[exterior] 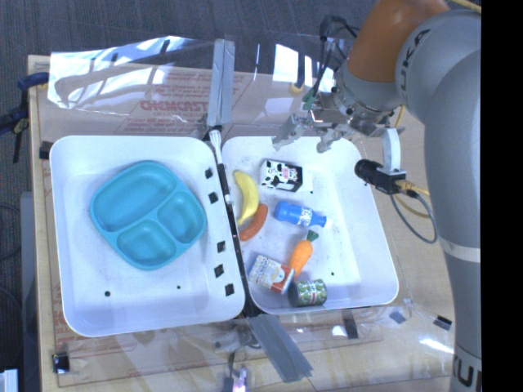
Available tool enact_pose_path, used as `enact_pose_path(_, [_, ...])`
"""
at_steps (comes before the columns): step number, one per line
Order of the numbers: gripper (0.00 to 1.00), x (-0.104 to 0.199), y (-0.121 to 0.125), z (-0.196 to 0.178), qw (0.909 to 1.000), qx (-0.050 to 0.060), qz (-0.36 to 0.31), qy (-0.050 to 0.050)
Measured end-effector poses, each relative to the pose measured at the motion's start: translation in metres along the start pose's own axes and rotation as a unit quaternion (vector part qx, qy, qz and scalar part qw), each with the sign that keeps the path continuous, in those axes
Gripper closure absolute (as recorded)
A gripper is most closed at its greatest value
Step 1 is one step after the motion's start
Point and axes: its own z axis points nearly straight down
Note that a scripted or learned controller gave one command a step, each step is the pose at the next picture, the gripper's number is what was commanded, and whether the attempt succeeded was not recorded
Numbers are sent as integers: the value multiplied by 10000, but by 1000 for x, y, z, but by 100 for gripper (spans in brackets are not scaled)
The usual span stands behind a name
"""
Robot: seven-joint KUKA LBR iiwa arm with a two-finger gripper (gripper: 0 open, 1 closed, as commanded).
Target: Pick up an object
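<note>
While the grey arm (433, 80) with its orange band reaches in from the right edge of the frame, its gripper (308, 135) hangs over the far rim of the right-hand white bin (368, 243), in the upper middle of the picture, with its two fingers spread apart and nothing between them. Much of the wrist is a tangle of cables and brackets that is hard to read, and the arm's lower length is cut off at the right. Below the gripper, in the right bin, lie the objects to choose from: a small black-and-white cow-patterned carton (281, 175) nearest the fingers, a yellow banana (245, 196) along the bin's left wall with an orange-red piece (255, 223) partly tucked under its lower end, a blue bottle (299, 215) lying on its side near the middle, an orange carrot (301, 256) below it, a small white and orange carton (268, 273) touching the carrot's lower end, and a dark green can (308, 292) at the near rim, its label too blurred to read. The left bin (73, 284) holds a blue divided plate (147, 213) with three compartments. Clear plastic sheeting (122, 64) with glare covers the bench behind the bins, and the red print beneath it is not legible.
</note>
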Motion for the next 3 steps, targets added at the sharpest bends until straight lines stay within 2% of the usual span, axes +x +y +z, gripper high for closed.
enact_pose_path(1, [0,-42,-79,156,9998,-2,-190,2])
enact_pose_path(2, [100,-42,-78,145,9998,-8,-219,-6])
enact_pose_path(3, [100,-33,-135,17,9985,-18,547,-6])
